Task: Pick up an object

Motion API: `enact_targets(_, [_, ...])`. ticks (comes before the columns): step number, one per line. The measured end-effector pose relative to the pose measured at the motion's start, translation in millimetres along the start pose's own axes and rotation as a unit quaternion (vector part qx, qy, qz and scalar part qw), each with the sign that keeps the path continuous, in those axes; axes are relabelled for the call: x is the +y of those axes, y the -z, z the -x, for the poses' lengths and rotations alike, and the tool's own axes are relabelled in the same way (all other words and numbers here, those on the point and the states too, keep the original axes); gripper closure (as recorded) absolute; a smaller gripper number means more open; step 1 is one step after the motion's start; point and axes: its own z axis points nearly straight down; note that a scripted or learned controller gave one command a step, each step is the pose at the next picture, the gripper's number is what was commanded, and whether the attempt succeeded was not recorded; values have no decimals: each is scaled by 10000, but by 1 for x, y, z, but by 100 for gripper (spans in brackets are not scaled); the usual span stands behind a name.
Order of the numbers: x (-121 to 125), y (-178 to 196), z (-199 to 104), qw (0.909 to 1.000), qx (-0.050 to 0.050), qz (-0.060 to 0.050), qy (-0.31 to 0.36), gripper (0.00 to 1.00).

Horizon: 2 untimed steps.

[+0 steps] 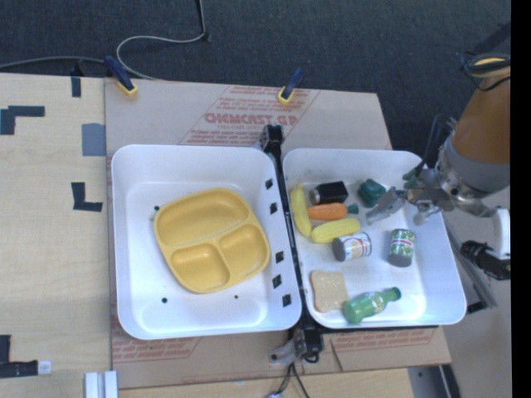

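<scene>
My gripper [401, 207] hangs over the right part of the right bin [440, 305], its fingers [380, 208] spread open with nothing between them. Just below it stands a green can [401, 247]. A teal object [371, 191] lies just left of the fingers. Further left are a black box [330, 192], an orange carrot [326, 211], a yellow banana [297, 210] and a yellow corn cob [334, 230]. A small labelled can [354, 246] lies on its side. A bread slice [328, 289] and a green bottle [369, 304] lie near the front wall.
The left bin [133, 305] holds a yellow divided plate [211, 239]. A black divider with clips [278, 222] runs between the bins. The arm's orange band [489, 114] rises at the right, beyond the right bin's edge.
</scene>
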Motion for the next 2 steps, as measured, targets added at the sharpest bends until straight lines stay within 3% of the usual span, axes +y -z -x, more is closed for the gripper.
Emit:
enact_targets(1, [17,-142,-39,10000,-11,32,-4,0])
enact_targets(2, [83,-153,-35,10000,-11,29,-3,0])
